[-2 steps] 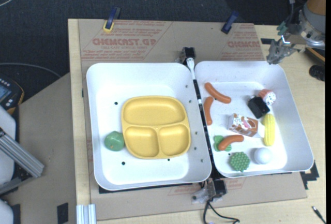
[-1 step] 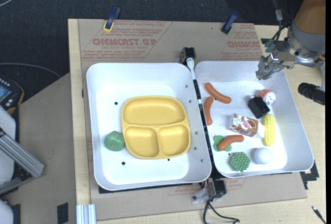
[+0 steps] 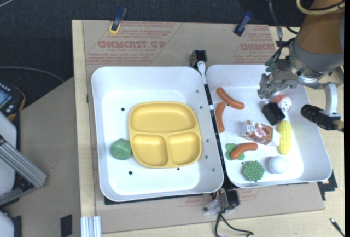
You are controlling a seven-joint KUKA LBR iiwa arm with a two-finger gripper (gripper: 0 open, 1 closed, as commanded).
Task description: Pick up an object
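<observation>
Fingers low in right bin; cannot tell if open, shut or holding. Just below: small white-and-red toy. Looks light, hard, smooth, maybe slippery. Best pinched across middle.

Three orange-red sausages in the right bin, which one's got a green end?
The sausage nearest the front, lying beside the green bumpy ball, has a green end. The two toward the back, one slanted and one lying front-to-back, are plain orange-red.
</observation>
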